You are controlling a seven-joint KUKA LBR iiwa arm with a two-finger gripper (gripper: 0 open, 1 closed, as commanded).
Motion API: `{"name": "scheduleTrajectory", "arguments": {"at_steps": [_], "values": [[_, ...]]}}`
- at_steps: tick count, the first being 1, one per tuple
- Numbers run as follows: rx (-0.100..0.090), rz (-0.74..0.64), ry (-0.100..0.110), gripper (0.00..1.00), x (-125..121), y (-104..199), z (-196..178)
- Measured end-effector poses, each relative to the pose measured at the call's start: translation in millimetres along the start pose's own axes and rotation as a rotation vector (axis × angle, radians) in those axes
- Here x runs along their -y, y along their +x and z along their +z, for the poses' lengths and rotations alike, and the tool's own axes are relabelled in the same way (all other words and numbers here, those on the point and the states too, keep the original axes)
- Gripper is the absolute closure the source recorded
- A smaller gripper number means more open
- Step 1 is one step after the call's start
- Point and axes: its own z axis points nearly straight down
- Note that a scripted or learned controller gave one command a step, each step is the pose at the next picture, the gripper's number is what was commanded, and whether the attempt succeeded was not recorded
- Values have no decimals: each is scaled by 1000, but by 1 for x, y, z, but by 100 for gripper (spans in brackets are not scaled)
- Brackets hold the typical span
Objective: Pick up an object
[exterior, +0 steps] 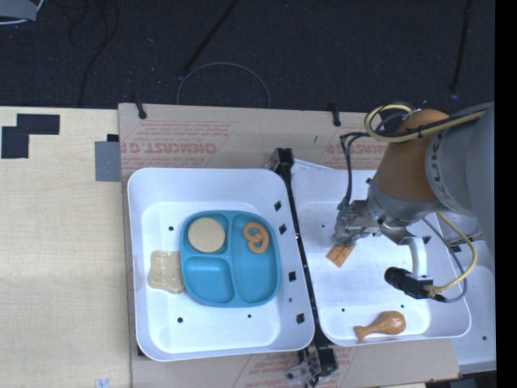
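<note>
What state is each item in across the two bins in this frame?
Blue tray: flat in left bin.
Round cookie: in tray's upper-left compartment.
Pretzel: in tray's upper-right compartment.
Pale slice: on bin floor against tray's left edge.
Orange block: right bin, just below the tool.
Drumstick: lying in right bin, apart.

Dark floor (242,39) with loose cables (222,83) behind; pale wood bench (56,257) left.

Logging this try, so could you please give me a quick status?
Claw low in right white bin. Small orange block just below it. Grip unconfirmed.
</note>
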Motion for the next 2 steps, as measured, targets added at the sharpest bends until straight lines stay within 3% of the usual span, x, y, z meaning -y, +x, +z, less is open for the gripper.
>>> {"name": "scheduleTrajectory", "arguments": {"at_steps": [2], "values": [[-4,-5,0,100,-1,-6,-116]]}}
